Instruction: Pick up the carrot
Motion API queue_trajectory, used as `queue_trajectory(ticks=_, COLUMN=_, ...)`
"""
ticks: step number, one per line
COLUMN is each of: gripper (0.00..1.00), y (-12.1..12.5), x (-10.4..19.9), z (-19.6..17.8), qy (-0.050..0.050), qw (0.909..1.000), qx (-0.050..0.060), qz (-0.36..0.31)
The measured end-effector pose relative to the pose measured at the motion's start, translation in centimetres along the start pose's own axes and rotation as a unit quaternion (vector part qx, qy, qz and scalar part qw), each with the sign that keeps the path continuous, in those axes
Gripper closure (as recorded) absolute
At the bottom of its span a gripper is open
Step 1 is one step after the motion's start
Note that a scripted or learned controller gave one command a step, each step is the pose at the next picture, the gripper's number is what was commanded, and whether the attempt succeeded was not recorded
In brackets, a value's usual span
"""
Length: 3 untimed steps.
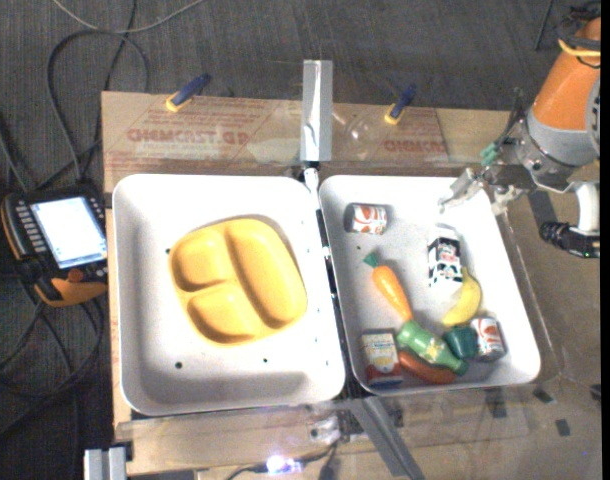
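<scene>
Left bin point(135, 268) holding yellow divided plate point(237, 278), right bin point(520, 308) with carrot point(390, 286) mid-bin, banana point(465, 300), milk carton point(444, 258), two cans, gripper point(463, 190) over far right corner, fingers apart, nothing between them, cardboard-topped bench point(215, 138), dark carpet, pendant point(60, 238) at left.

My arm point(570, 88) is cut off by the right edge past the orange band, and my claw point(463, 190) is too small and blurred to read; a green item point(425, 337) partly covers the reddish-brown one point(428, 369), and both can labels are illegible
</scene>
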State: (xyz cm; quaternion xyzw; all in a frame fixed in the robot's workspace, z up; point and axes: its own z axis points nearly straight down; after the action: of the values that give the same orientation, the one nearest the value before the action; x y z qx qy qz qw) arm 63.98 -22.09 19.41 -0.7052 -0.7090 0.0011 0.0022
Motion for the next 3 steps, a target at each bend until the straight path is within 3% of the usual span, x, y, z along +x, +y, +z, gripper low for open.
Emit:
queue_trajectory(ticks=1, gripper=1.0, y=0.1, x=0.1, z=-0.9, qy=-0.001, qw=1.0, qx=0.002, qz=-0.002)
queue_trajectory(ticks=2, gripper=1.0, y=-3.1, x=-0.2, z=3.8, qy=-0.001, qw=0.9898, qx=0.0, qz=-0.143)
queue_trajectory(ticks=3, gripper=0.0, y=-3.1, x=-0.2, z=3.8, qy=-0.001, qw=0.9898, qx=0.0, qz=-0.143)
